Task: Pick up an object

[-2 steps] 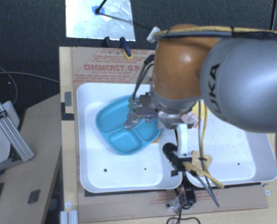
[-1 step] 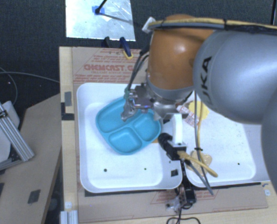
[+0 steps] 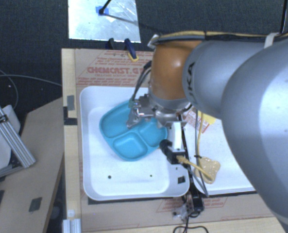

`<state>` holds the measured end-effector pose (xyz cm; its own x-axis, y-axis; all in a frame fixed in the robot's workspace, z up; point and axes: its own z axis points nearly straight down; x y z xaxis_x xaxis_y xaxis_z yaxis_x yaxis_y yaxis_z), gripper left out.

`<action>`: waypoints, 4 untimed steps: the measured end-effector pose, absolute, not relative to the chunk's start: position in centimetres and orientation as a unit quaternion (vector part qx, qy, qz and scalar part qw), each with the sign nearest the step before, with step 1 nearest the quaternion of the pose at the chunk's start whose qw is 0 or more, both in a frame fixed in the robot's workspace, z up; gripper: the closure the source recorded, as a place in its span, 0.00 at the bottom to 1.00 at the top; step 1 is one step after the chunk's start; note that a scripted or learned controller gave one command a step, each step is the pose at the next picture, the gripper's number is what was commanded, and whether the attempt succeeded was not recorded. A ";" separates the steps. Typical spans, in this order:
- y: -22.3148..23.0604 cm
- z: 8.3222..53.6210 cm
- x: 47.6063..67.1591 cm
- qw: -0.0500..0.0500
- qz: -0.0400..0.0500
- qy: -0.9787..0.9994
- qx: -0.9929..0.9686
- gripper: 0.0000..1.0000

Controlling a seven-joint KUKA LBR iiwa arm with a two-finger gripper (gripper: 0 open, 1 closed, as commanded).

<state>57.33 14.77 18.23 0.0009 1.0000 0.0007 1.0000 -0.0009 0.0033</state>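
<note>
Around a cardboard-lined tabletop [image 3: 110,72], dark carpet; at the far edge, a sheet of crinkled silver foil [image 3: 102,13]. On the tabletop, two shallow bins side by side: the left white bin [image 3: 93,178] and the right white bin [image 3: 231,183]. Lying flat in the left one, towards its far right part, a sky-blue plastic tray with divided compartments [image 3: 129,142], open side up and so offering thin raised rims to pinch.

Directly above its right half, the grey arm with the orange band [image 3: 170,72], reaching in from the right and pointing steeply down, with the tool [image 3: 138,114] at or just over the tray's rim. Cannot tell whether touching. Cannot tell either whether the tool is apart or together: masked by the wrist and its metal fittings.

In the right bin, near the inner wall, a small tan flat piece [image 3: 210,167] and, further back, a red-and-yellow packet [image 3: 202,121], both partly behind cables.

Judging by the pose: aimed at the tray as the thing to lift, with nothing raised yet. Likely risk: slipping off the thin, smooth rim.
</note>
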 end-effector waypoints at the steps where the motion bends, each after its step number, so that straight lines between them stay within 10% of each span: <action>1: 11.9 11.2 57.1 0.000 0.000 0.707 0.707 0.00; 2: 4.6 18.7 51.4 0.000 -0.001 0.705 0.709 0.00; 3: 5.0 19.5 51.8 0.001 0.001 0.707 0.707 1.00; 4: 10.5 18.4 48.6 -0.001 0.000 0.709 0.706 1.00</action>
